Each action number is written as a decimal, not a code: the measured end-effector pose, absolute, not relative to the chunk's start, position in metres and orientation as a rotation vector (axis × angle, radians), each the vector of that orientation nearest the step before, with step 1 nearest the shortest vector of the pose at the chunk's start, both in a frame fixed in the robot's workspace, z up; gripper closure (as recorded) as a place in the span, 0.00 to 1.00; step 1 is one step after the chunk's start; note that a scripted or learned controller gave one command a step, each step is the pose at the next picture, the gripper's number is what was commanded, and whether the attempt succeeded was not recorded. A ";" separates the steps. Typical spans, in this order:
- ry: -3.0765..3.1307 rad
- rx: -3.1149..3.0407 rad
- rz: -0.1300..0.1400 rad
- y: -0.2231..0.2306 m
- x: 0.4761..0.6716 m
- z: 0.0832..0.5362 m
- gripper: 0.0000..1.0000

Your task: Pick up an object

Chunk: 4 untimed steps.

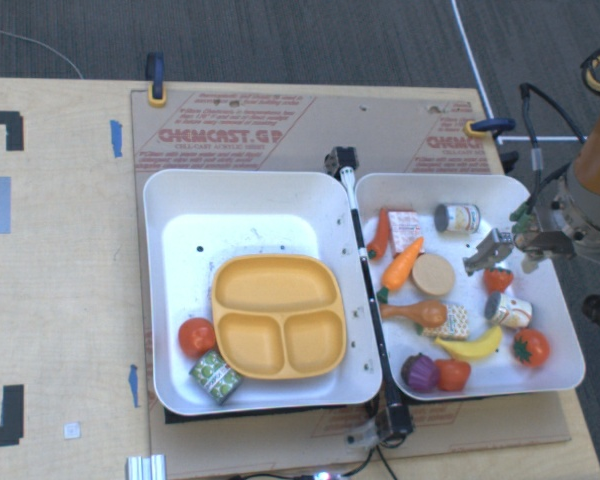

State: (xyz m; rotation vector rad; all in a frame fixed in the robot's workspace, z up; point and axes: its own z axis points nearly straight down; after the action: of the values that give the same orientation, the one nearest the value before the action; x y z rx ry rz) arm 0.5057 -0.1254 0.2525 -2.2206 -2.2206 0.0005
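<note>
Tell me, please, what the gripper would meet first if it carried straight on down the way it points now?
Probably the small red toy just below the gripper in the right bin, though depth is hard to judge.

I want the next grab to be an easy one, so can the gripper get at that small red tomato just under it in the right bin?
Probably yes. The gripper hangs just above the small red tomato, nothing covers it, though the small jar sits close below it.

Divided tray [277, 315] in left bin [170, 268]; banana [472, 346] (right bin [565, 348]).
</note>
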 end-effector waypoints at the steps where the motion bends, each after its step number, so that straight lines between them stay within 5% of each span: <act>1: -2.219 -2.221 0.001 -0.100 0.498 0.143 0.00; 3: -2.222 -2.224 -0.008 -0.103 0.482 0.091 0.00; 4: -2.226 -2.230 -0.010 -0.104 0.483 0.101 1.00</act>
State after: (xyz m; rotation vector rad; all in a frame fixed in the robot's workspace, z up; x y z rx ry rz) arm 0.4833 -0.1040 0.1010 -2.2297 -2.2258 -0.0102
